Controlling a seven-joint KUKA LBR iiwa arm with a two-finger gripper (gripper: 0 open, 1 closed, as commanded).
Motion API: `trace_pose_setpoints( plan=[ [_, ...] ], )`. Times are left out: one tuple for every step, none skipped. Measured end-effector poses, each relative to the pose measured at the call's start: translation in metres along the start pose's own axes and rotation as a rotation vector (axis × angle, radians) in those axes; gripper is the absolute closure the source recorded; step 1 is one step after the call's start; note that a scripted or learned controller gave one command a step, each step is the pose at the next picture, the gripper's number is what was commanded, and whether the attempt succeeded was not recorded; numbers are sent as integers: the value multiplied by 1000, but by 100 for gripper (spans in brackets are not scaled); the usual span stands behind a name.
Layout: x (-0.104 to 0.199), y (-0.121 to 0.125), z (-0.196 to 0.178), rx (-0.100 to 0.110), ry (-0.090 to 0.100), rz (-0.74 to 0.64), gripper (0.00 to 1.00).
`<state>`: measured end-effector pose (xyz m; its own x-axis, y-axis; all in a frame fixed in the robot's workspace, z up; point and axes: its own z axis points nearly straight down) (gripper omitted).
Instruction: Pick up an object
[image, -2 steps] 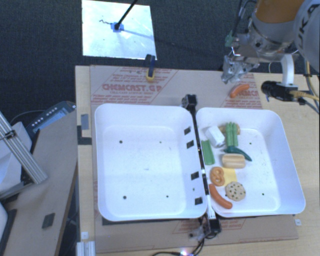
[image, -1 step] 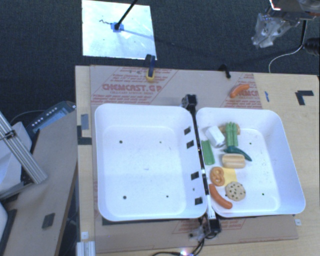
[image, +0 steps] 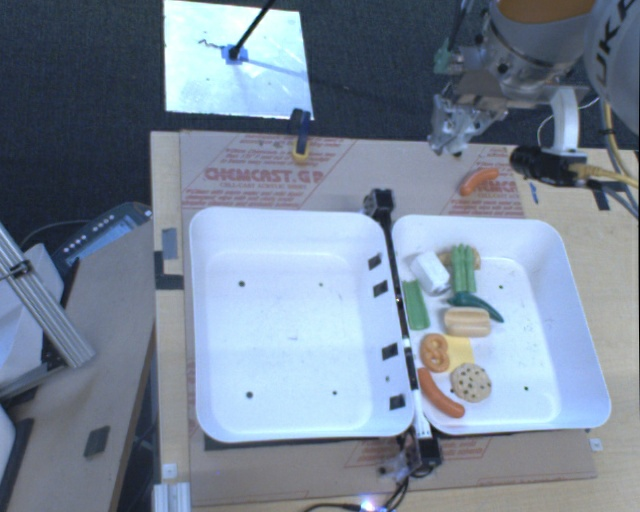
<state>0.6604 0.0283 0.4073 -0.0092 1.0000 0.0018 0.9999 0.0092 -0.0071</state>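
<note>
Toy foods cluster at the right bin's (image: 575, 300) left side: cookie (image: 470, 382), pretzel (image: 435, 351), bun (image: 467, 321). A sausage (image: 479, 180) lies outside, upper right. The gripper (image: 450, 142) hangs above the board there, arm cut off by the frame. Board print reads "CHEMCAST GP" (image: 262, 174).

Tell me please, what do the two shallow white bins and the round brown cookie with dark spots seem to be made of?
The two shallow white bins look like thin moulded plastic with a smooth, slightly glossy finish: rounded corners and soft shine on the rims. The round brown cookie with dark spots is probably a toy of plastic or rubber, matte, with even colour.
</note>
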Motion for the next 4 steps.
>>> trace_pose_setpoints(
  plan=[
    [-13, 7, -136, -24, -2, 4, 100],
    [-19, 7, -24, 1, -2, 9, 100],
    [-39, 7, -135, -21, -3, 9, 100],
    [-42, 7, -33, 0, -2, 9, 100]
  ],
)
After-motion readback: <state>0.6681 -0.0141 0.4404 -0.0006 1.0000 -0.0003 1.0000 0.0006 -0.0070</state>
